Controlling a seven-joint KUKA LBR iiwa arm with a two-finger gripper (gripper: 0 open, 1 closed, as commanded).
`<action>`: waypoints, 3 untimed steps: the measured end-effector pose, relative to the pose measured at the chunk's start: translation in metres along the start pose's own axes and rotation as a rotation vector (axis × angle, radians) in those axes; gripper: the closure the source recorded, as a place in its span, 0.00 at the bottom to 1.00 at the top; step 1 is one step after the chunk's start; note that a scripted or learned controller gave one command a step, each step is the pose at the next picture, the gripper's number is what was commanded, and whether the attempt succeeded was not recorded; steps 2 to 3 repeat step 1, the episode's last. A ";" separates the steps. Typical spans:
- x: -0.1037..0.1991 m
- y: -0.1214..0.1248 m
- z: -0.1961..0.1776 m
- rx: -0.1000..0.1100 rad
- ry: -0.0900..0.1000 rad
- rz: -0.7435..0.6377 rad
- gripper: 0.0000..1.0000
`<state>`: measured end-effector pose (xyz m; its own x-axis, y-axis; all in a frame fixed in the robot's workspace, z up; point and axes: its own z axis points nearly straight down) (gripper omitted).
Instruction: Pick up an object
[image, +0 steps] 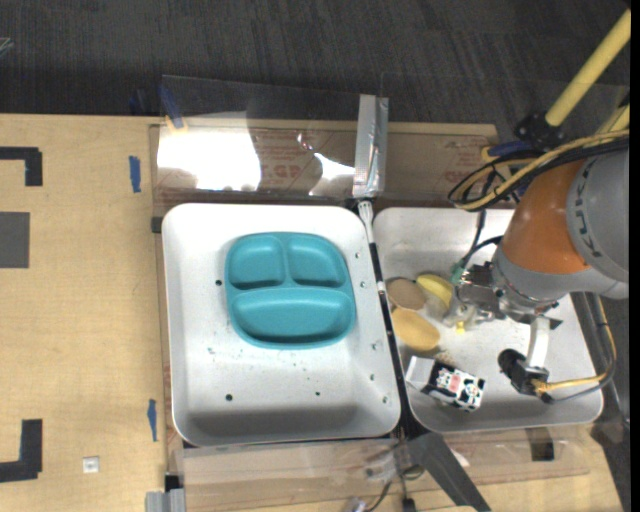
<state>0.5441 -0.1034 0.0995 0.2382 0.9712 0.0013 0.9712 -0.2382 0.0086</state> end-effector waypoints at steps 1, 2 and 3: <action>0.079 0.048 -0.087 0.003 0.002 0.017 1.00; 0.079 0.048 -0.087 0.003 0.002 0.017 1.00; 0.079 0.048 -0.087 0.003 0.002 0.017 1.00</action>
